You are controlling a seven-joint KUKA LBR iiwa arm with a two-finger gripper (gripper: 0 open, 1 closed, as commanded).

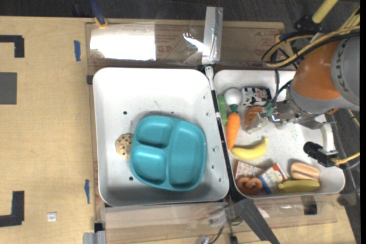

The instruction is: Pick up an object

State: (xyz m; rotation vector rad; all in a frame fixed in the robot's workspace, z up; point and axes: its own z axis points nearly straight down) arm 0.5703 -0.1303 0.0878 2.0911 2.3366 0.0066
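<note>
Two white bins sit side by side on the counter [46,123]. The left bin [108,88] holds a teal divided plate [168,151] with a cookie [123,144] just beside its left edge. The right bin [337,183] is crowded with toy food: an orange carrot [233,130] along its left wall, a yellow banana [251,150] near the middle, a hot dog [305,170] and a green-yellow piece [298,185] at the lower right, and a small printed box [255,94] near the top. The grey arm [326,80] with its orange band reaches in from the right, and the tool [269,114] sits low over the bin's upper middle, just above the banana. Whether its tips are apart or together cannot be told from this angle.
</note>
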